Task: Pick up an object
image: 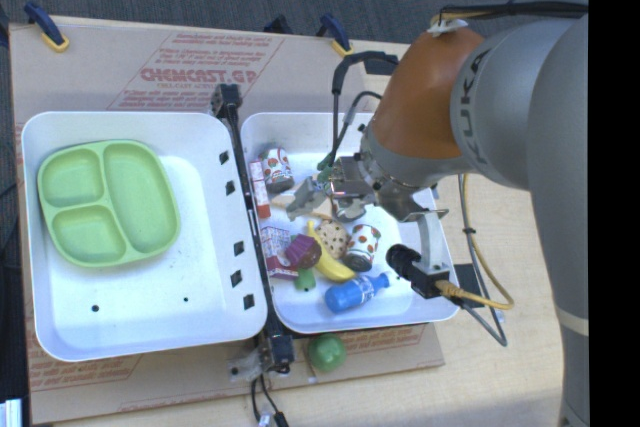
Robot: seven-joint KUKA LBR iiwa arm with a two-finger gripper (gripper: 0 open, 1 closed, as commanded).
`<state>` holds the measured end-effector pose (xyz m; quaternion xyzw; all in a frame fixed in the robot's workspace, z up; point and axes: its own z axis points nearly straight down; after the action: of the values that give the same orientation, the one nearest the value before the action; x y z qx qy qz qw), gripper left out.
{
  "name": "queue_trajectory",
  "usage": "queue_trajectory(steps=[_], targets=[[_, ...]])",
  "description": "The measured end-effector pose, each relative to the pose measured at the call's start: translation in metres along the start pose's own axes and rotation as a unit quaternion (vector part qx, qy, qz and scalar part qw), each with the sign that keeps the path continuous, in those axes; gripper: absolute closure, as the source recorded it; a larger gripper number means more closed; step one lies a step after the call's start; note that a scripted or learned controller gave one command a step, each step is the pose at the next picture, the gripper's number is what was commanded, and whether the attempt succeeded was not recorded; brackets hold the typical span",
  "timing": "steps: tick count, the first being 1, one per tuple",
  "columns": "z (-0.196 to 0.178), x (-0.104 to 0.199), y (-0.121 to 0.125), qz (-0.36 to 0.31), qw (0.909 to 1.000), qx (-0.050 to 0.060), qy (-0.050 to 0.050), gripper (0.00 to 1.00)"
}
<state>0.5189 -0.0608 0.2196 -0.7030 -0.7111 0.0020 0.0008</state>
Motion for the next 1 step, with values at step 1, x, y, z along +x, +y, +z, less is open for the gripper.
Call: queue_trajectory(steps=[1], targets=[[0.1242, -0.0483, 0.0120, 0.002, 1.0000, -0.005, 0.000, 0.00]])
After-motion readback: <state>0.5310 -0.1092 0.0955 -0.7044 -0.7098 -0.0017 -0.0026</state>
